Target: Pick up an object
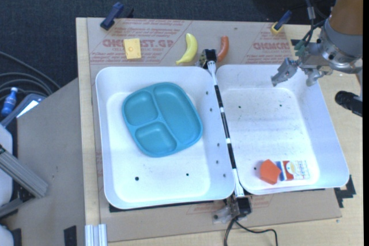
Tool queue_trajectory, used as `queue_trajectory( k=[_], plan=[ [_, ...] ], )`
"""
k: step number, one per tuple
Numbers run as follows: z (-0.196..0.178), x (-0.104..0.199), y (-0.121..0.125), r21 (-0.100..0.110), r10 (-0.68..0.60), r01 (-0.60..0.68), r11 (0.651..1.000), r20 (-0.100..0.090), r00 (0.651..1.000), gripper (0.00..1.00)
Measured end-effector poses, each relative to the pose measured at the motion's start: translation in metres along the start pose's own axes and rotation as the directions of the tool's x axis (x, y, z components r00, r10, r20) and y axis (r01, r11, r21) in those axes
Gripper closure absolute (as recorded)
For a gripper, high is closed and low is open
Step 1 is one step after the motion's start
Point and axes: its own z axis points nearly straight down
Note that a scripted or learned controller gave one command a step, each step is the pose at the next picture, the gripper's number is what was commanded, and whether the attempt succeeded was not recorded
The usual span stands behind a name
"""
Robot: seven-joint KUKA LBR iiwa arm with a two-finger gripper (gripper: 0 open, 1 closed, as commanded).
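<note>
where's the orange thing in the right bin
In the camera view, the orange object lies near the front edge of the right bin, touching the small white carton on its right.

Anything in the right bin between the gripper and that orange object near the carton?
No. In the camera view the gripper hangs over the far end of the right bin; the orange object lies at the near end beside the small carton. Between them, bare speckled bin floor.

- Arm [349, 14]: grey casing with an orange band above the wrist.
- Gripper [297, 74]: two grey metal fingers.
- Dark cables [307, 8] along the wrist.
</note>
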Motion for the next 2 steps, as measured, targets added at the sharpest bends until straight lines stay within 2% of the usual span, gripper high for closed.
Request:
queue_trajectory(
  k=[1,2],
  plan=[
    [0.129,0.008,-0.053,0.002,0.001,-0.001,1.0,-0.001,1.0,0.0],
    [0.155,-0.009,0.015,-0.001,0.0,0.0,1.0,0.0,1.0,0.0]
  ],
)
